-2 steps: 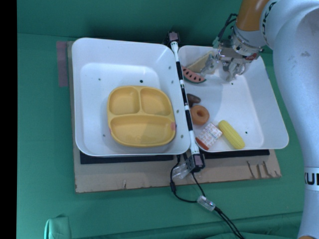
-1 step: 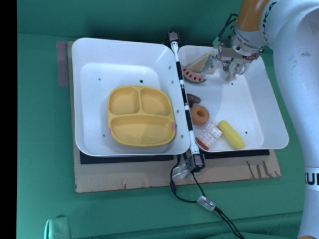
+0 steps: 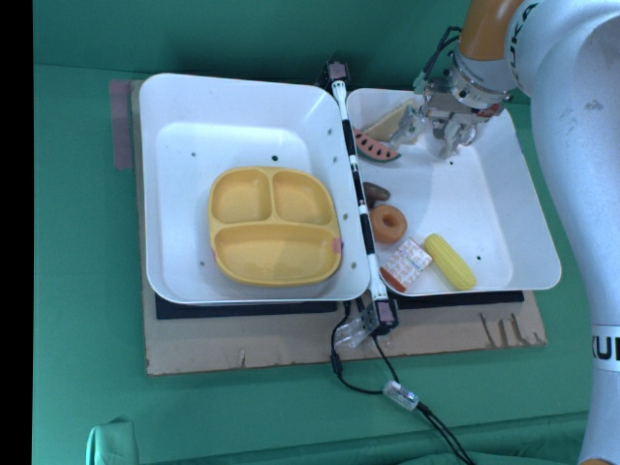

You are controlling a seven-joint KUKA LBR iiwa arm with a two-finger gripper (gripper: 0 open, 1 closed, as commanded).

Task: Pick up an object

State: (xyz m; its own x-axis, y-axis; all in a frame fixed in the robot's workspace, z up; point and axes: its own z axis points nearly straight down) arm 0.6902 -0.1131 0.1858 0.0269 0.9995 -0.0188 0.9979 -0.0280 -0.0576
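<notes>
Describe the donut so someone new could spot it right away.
Look in the right bin, along its left wall about halfway down. The donut lies there, below a dark brown piece and above a checkered packet. It alone is an orange-brown ring.

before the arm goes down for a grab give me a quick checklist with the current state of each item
1. Gripper over the right bin: ok, it is at the far end.
2. Gripper free of any load: ok, nothing between its fingers.
3. A target near it: ok, the watermelon slice and a pale wedge lie just to its left.
4. Gripper centred over one of them: not ok, it sits off to the side.
5. Other targets lying apart: ok for the corn cob and donut.
6. Yellow divided plate in the left bin, out of the way: ok.
</notes>
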